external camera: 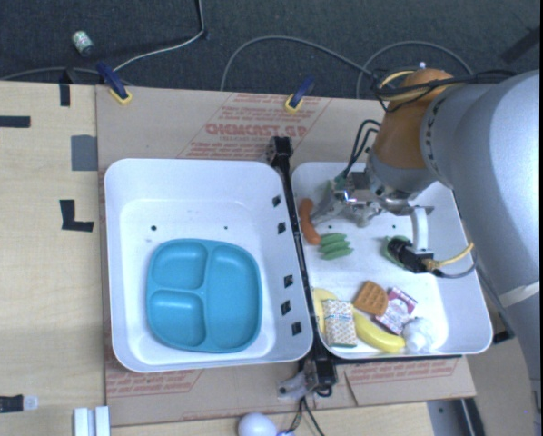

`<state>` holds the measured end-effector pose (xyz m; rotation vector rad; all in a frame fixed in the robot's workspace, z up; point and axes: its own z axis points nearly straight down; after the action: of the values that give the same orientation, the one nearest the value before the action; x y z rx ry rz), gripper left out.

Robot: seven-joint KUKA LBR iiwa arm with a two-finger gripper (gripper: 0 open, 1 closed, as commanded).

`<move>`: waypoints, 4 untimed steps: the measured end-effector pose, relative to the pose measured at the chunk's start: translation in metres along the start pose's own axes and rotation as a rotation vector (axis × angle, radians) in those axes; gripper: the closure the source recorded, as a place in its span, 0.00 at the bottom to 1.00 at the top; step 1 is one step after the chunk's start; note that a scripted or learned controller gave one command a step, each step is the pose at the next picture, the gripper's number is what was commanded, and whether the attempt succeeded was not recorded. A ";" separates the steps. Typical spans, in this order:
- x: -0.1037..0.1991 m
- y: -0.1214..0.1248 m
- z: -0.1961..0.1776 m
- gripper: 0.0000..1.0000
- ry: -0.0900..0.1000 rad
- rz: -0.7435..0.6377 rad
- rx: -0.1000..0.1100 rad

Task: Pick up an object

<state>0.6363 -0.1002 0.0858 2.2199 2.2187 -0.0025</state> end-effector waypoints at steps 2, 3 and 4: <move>0.003 -0.001 0.000 0.00 -0.004 0.002 -0.002; -0.002 0.025 0.001 0.00 -0.007 -0.002 0.025; 0.003 -0.051 -0.002 0.00 -0.002 0.001 0.003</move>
<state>0.5851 -0.0971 0.0881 2.2218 2.2173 -0.0080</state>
